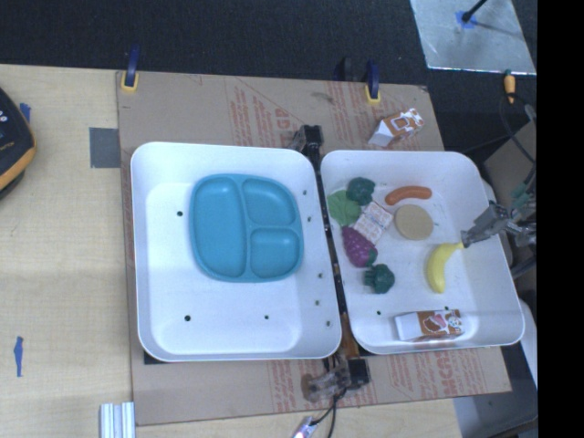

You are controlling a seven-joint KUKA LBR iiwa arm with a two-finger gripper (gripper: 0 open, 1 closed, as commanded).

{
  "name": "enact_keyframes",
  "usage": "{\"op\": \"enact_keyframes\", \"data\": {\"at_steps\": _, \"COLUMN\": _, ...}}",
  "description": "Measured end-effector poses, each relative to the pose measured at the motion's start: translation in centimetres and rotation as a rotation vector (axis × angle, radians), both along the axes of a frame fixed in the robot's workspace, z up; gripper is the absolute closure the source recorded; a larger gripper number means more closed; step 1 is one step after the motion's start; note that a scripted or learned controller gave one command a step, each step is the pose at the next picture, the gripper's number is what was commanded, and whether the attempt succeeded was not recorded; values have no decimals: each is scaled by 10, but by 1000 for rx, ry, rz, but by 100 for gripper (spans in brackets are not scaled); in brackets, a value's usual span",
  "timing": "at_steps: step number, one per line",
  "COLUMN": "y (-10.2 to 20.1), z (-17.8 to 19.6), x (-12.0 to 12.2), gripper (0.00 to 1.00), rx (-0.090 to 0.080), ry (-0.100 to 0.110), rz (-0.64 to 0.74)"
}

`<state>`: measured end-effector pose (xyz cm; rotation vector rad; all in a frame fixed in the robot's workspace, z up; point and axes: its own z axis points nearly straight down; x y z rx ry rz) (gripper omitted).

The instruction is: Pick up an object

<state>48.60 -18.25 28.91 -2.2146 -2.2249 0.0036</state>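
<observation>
red print on cardboard sheet [274, 108] under bins, illegible.

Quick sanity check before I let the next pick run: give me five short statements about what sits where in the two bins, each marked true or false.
1. The blue divided plate lies in the left bin. True.
2. The banana lies in the left bin. False: it lies in the right bin, near the right wall.
3. The tool holds the sausage. False: the sausage lies free on the bin floor, apart from the tool.
4. A small carton lies on the cardboard outside the bins. True.
5. The purple grapes lie on the blue plate. False: they are in the right bin, near its left wall.
</observation>
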Motion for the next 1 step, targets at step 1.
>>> {"op": "enact_keyframes", "data": {"at_steps": 1, "y": 5, "z": -128, "x": 51, "gripper": 0, "rx": -1, "ry": 2, "rz": 2}}
